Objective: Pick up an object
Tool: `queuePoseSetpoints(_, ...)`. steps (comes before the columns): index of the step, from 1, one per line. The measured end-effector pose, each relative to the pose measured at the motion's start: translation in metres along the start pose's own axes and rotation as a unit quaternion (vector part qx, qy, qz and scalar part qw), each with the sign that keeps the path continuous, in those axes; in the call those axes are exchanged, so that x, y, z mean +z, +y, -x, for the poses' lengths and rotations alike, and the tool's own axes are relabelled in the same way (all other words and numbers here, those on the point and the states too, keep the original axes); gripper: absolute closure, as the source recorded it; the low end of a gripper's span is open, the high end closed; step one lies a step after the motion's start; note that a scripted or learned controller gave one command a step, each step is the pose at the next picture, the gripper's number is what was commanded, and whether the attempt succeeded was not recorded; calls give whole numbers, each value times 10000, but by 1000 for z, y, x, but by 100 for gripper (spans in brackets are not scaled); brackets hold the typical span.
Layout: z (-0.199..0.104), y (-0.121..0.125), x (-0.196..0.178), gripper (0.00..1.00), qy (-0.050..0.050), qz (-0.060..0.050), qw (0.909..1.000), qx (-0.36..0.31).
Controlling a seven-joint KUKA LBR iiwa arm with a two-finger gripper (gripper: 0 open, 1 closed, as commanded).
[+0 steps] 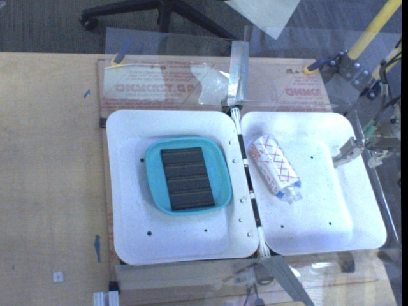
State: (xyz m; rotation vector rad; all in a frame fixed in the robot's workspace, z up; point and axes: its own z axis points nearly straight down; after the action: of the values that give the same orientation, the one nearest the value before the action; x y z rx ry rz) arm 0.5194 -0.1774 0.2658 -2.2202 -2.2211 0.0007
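- Candidate obj: small plastic bottle (274, 166) w/ red-crosshatch white label, lying on its side in the right bin (331, 228), near the bin's left wall, long axis diagonal (upper-left to lower-right). Clear cap/neck end seems to point lower-right.
- Left bin (127, 234) has a teal tray (153, 177) w/ a dark ribbed block (187, 178) sitting in it, well apart from the bottle.
- Gripper (357, 150) at right bin's right edge, near the rim, apart from the bottle. Jaws: can't tell if apart or together, too small/cluttered from here. Nothing visibly between them.
- Handling guess: bottle looks light, prob mostly empty; thin walls so it'll flex under squeeze. Smooth round label = slippery, and it'll roll if nudged off-centre.
- Where I'd grab: mid-body on the label, jaws closing across the short axis, i.e. wrist turned perpendicular to the diagonal. Avoid the neck end, narrower and likely to squirt out.
- Risk: bin's left wall is close on one side, so finger clearance is tight there.
- Alt: tray rim is graspable but the block may slide.
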Motion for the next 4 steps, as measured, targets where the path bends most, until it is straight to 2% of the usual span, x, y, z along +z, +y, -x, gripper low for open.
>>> queuePoseSetpoints(1,-41,24,96,0,-3,3,9992,-388)
queuePoseSetpoints(2,-58,34,133,0,-48,225,9974,-679)
queuePoseSetpoints(3,-57,35,123,100,-45,236,9974,-674)
queuePoseSetpoints(4,-57,35,123,0,-43,232,9974,-674)
